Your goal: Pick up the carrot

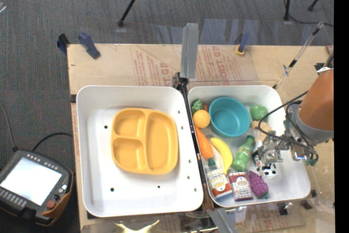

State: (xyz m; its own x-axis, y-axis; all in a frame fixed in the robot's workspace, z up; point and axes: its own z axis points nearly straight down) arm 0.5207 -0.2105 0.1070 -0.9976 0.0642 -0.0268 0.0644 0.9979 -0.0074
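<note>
Right bin (283,185): gripper (268,156) low, apart from carrot (204,144).

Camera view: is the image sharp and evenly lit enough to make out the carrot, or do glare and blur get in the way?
Camera view: lighting is even and soft; the slim orange carrot reads clearly against the white plastic right bin, no glare on it. The cluttered metal hand is slightly soft and hard to read. A bright patch washes out the bench's front edge.

On my feed, the left shallow white bin (90,117) holds a yellow plastic divided plate (145,140). In the right white bin (272,94) I see a teal plastic bowl (229,116), a yellow banana (222,151), a green bottle (243,153) and a purple toy (258,184).
</note>
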